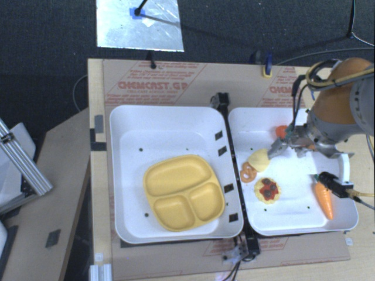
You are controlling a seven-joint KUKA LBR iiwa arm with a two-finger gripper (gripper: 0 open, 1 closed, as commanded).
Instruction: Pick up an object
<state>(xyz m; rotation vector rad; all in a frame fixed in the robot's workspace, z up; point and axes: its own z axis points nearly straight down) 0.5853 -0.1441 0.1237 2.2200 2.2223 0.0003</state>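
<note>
Two shallow white plastic bins (126,157). A yellow three-compartment plastic tray (184,191). A small round yellow toy pizza (268,190) with red topping. An orange toy carrot (324,202). A pale yellow rounded toy (258,159).

Table (176,78) w/ printed cardboard sheet on top. Left white bin (126,127) sits on it, right white bin (246,122) touching its right side. Shiny foil square (137,16) on dark floor, beyond left bin. Metal frame (23,168) far left of it.
</note>
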